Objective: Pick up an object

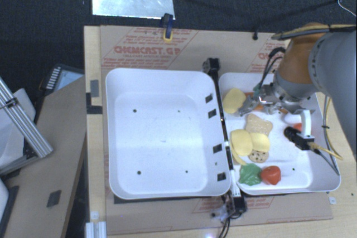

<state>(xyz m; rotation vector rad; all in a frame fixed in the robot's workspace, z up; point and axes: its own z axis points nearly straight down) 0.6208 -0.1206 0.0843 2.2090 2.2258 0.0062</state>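
Gripper (252,105) low in right bin (321,175), near its upper left; finger spread impossible to tell. Beside it, yellow piece (234,100); below, tan cracker (259,124), yellow slices (242,142), cookie (257,156), green piece (250,174), red tomato (271,174). Left bin (162,134) alongside.

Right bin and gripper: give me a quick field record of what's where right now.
right bin: holds the toy food
items: yellow piece, tan cracker, yellow slices, cookie, green piece, red piece
gripper: low in right bin, beside yellow piece
grasp: cannot tell
left bin: white, beside right bin
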